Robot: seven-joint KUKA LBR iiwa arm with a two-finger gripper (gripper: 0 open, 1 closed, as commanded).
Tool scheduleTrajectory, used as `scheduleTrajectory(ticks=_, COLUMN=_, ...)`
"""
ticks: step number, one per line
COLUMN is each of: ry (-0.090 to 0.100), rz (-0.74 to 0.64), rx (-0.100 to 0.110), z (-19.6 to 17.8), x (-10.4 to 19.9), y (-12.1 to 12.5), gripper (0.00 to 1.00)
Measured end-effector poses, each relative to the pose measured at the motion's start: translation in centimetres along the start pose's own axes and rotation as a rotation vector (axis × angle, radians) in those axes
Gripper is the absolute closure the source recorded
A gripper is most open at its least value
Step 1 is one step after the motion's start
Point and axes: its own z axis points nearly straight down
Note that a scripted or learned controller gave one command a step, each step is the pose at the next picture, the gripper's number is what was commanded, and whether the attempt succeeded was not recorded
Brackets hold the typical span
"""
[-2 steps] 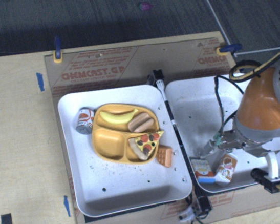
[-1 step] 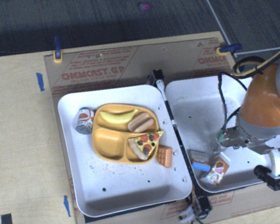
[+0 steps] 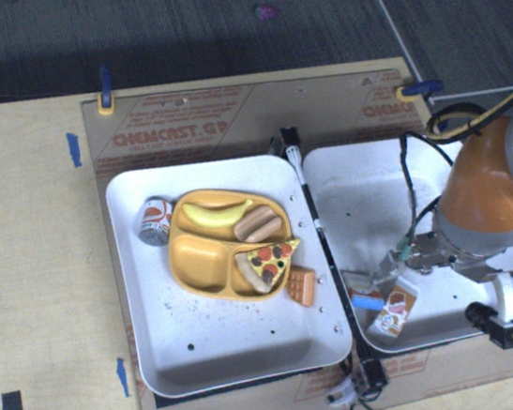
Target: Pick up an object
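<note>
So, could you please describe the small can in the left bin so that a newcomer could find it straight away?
Start at the left bin, the one that holds the yellow divided tray. Go to the tray's upper left corner: the can lies on its side there, against the tray's rim. It is the only round metallic thing, red and silver, while its neighbours are toy foods in the tray.

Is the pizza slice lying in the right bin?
No, the pizza slice sits on the yellow tray in the left bin.

Glossy yellow plastic tray [image 3: 198,260], smooth white plastic bins [image 3: 152,337], matt cardboard [image 3: 253,114].
</note>
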Motion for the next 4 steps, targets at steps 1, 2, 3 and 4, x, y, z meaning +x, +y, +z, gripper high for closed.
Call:
scheduleTrajectory(ticks=1, ry=0.012, rz=-0.002, rx=0.016, z=1.1, x=0.7, y=-0.4, gripper=0.0)
scheduleTrajectory(ticks=2, ry=0.0, rz=0.002, rx=0.004, z=0.0, x=0.3, y=-0.1, gripper=1.0)
scheduleTrajectory(ticks=3, ry=0.0, rz=0.002, rx=0.004, z=0.0, x=0.3, y=-0.2, gripper=0.0)
scheduleTrajectory(ticks=4, ry=0.013, rz=-0.002, rx=0.018, z=1.1, x=0.7, y=-0.5, gripper=0.0)
